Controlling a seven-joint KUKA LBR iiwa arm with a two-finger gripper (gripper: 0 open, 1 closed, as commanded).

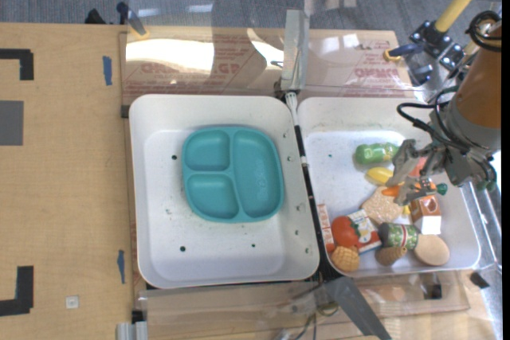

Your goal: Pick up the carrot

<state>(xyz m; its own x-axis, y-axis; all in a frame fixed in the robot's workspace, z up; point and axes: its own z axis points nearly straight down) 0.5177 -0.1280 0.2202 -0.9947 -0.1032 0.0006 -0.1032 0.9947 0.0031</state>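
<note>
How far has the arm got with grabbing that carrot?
Done: the gripper has reached into the right bin, over the toy food pile. In hand: its fingers hang at the orange carrot, but a grip isn't clear. Left: closing on the carrot and lifting it out.

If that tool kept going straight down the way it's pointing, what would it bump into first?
Most likely the carrot, the small orange piece right under the tool in the right bin, beside the yellow toy. Depth is hard to judge from this slanted view, so the beige cracker-like piece could come first.
</note>
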